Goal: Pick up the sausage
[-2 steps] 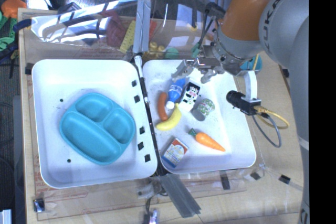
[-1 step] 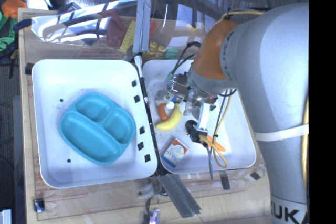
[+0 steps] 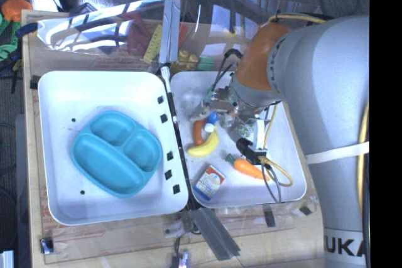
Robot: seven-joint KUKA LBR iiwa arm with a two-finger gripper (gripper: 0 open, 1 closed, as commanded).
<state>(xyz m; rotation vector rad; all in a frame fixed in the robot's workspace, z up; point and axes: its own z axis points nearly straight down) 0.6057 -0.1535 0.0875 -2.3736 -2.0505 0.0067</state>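
The sausage (image 3: 198,131) is a short red-orange piece lying upright-on-view in the left half of the right bin (image 3: 290,135), just above the yellow banana (image 3: 205,145). My gripper (image 3: 217,111) hangs low over the bin, just up and to the right of the sausage's top end, with a small blue part close to it. The grey wrist and orange band hide most of the gripper. I see nothing held in it.
A carrot (image 3: 250,168) lies right of the banana, and a small printed carton (image 3: 209,182) sits near the bin's front wall. Cables loop over the bin's right side. The left bin (image 3: 56,97) holds a blue divided plate (image 3: 117,151). Clutter lies behind both bins.
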